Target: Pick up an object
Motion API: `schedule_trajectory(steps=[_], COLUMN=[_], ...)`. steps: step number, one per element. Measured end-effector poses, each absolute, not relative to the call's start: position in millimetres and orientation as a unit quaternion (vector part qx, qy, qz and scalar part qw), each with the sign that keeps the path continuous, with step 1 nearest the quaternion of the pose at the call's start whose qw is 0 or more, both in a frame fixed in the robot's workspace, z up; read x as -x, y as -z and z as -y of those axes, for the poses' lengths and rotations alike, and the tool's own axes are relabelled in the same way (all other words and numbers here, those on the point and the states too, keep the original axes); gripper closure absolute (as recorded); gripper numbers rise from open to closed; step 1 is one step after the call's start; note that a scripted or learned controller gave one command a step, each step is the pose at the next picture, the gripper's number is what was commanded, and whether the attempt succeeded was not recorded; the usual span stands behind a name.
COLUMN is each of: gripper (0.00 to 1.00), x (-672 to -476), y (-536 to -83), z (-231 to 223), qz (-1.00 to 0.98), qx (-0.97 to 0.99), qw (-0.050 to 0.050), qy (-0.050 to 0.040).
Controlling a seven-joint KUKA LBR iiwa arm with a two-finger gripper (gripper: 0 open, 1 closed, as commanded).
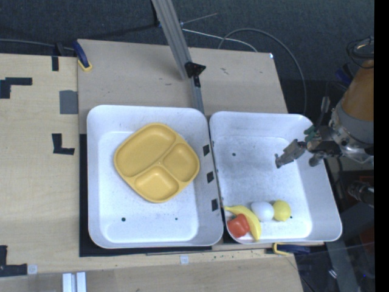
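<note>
Yellow moulded three-compartment plate (157, 162) lies in left bin (97, 163). Right bin (243, 132) holds banana (248, 216), red piece (239, 225), white ball (262, 210), lemon (281, 210) near edge. Gripper (301, 152) fingers released, grasping nothing.

A single fixed camera is looking down from above the bench (152, 72) at a slant, facing the two white bins, the left bin (97, 163) and the right bin (316, 224), which are sitting side by side mid-frame. It is standing far enough back that dark floor is showing beyond the bench's far edge, while the arm (358, 102) is entering from the right.
</note>
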State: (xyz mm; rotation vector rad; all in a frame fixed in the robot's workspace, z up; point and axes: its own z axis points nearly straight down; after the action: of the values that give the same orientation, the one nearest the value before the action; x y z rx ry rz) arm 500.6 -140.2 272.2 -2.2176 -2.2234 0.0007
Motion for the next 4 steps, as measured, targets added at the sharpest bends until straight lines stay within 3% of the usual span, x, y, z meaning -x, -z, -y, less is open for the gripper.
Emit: schedule_trajectory(steps=[1, 4], gripper=[0.00, 0.00], x=[-500.6, -497.5], y=[-272.3, -111.1], z=[140.4, 134.8], qz=[0.708, 0.707], qx=[0.706, 0.707], qw=[0.001, 0.003], qy=[-0.0002, -0.0024])
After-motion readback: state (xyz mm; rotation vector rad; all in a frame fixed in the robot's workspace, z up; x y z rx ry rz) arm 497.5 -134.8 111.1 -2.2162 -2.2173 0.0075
